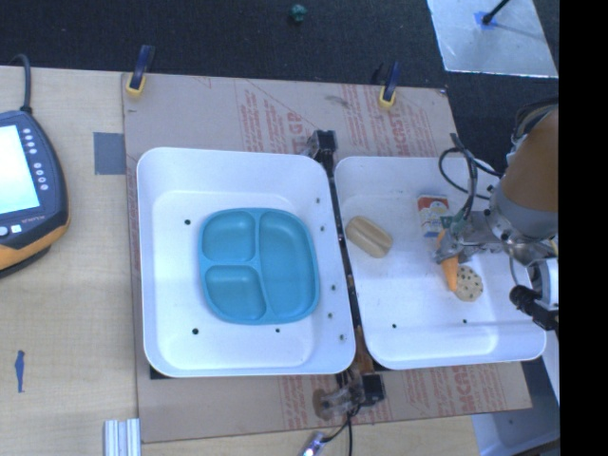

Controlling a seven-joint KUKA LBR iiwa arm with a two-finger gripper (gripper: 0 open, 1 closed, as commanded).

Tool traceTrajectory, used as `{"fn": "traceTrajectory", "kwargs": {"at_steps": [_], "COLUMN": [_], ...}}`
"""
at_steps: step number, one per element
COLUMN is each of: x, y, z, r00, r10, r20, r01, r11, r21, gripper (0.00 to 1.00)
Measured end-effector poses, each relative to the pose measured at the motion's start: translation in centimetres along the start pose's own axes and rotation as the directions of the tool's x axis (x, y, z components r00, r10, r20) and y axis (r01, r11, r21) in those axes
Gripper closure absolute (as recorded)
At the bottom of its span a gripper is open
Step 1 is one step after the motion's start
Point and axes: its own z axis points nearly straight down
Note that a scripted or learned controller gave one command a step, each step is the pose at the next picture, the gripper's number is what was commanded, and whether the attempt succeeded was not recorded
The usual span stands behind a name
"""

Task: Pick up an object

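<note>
The right bin (418, 335) holds a tan bread-like piece (369, 236) near its left wall. Further right lie a small white, red and blue item (432, 209), an orange carrot-like piece (449, 275) and a tan spotted cracker (466, 282). My gripper (454, 247) reaches in from the right. It hangs low over the bin's right half, just above the orange piece and the cracker, and below the white item. Its body and cables hide the tips.
The left bin (171, 188) carries a blue divided plate (258, 265). A dark divider with clamps (325, 145) runs between the bins. A teach pendant (24, 188) lies on the bench at far left. Blue-yellow clamps (139, 72) pin the board at the back.
</note>
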Motion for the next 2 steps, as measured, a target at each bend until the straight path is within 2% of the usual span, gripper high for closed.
{"fn": "traceTrajectory", "kwargs": {"at_steps": [1, 2], "x": [7.0, 16.0], "y": [2.4, 1.6], "z": [1.0, -9.1], "r00": [1.000, 1.000], "r10": [0.001, 0.003], "r20": [-0.002, -0.004], "r01": [-0.001, -0.003], "r11": [1.000, 1.000], "r21": [-0.004, -0.005], "gripper": [1.00, 1.00]}}
